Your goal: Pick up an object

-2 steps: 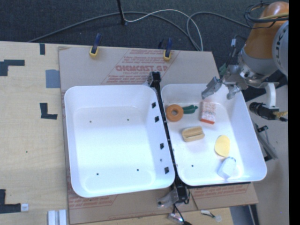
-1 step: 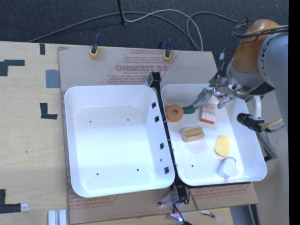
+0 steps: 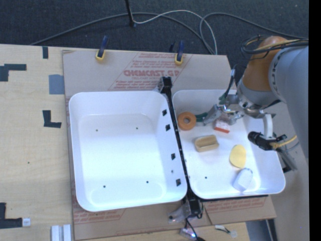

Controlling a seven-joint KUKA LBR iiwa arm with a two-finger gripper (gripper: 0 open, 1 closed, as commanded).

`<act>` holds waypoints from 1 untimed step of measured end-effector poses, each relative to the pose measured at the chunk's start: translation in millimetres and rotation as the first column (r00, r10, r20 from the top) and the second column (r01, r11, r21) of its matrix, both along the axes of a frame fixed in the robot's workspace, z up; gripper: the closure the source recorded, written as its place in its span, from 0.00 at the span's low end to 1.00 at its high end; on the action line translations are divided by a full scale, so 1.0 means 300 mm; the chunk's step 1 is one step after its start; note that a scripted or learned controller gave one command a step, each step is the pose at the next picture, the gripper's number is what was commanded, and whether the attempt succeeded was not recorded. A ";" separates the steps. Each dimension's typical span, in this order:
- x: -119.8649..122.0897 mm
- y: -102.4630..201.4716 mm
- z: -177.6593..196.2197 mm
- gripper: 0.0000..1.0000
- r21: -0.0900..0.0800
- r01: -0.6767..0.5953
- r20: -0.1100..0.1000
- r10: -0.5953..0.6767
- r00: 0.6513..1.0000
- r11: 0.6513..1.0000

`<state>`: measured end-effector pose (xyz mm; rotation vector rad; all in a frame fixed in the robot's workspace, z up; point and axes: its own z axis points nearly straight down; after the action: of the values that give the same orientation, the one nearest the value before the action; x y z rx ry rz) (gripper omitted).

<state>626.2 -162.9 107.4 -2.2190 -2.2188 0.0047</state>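
My gripper [image 3: 224, 113] hangs low over the upper middle of the right bin [image 3: 261, 185], reaching in from the right. Directly under and in front of it lies a small red and white object [image 3: 221, 129], and a green piece [image 3: 202, 117] sticks out to its left. An orange ring [image 3: 187, 120] lies further left near the divider. A tan block [image 3: 206, 143] rests in the bin's middle. To the right of the block are a yellow oval [image 3: 238, 156] and, nearer the front, a pale translucent object [image 3: 243, 178].
The left bin [image 3: 90, 109] sits beside the right one, with a black clip-lined divider [image 3: 173, 139] between them. The grey arm with its orange band [image 3: 261, 67] fills the upper right. Cables [image 3: 200, 24] trail behind the bench.
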 end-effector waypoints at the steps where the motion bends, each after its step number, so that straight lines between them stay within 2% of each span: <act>1: 0.005 0.001 0.042 1.00 0.000 -0.001 0.005 0.001 1.000 1.000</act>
<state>627.5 -162.6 120.0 -2.2203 -2.2225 0.0001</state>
